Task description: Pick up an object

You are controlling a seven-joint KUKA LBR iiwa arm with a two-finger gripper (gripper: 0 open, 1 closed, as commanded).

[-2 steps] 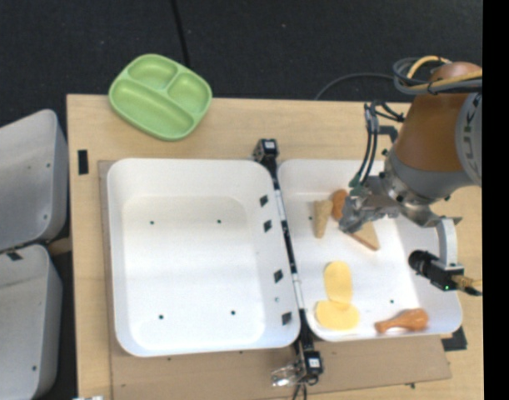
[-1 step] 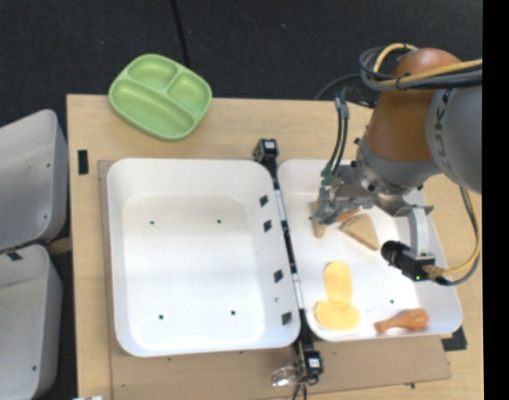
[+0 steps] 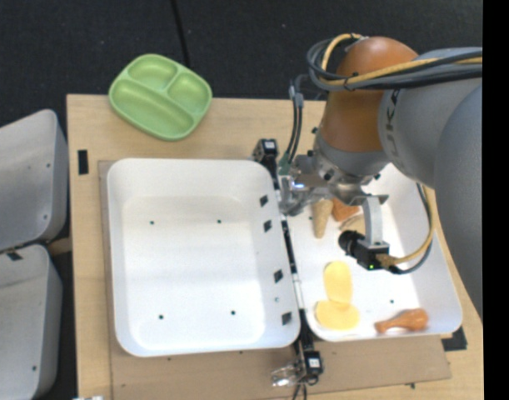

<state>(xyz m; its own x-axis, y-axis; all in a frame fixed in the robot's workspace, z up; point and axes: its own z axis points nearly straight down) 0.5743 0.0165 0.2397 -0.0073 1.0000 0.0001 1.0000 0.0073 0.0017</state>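
Dark floor surrounds a light wooden bench point(image 3: 87, 248) that fills most of the frame. Two shallow white bins sit on it side by side. One bin, the left bin point(image 3: 187, 261), takes the centre and lower left of the frame. The other, the right bin point(image 3: 433, 261), lies at the lower right and is partly covered by the arm.

On the upper left corner of the bench, partly over its edge, rests a green divided plate point(image 3: 161, 96). At the far left edge of the frame two pale grey panels point(image 3: 21, 223) are visible, one above the other.

The arm point(image 3: 404, 90) comes in from the upper right, grey with an orange band above the wrist, and yellow and black cables run around it. The gripper point(image 3: 325, 202) hangs low over the upper part of the right bin, close to the wall between the two bins. I cannot tell how the gripper is set, or whether it has hold of anything.

Just under the gripper are a small tan piece point(image 3: 321, 219) and an orange piece point(image 3: 346, 211), very near the tool; contact is not clear. Lower in the same bin lie a yellow object point(image 3: 338, 280) and below it, touching or overlapping, a flat yellow piece point(image 3: 336, 315). An orange elongated object point(image 3: 401, 322) lies near the lower right corner of this bin
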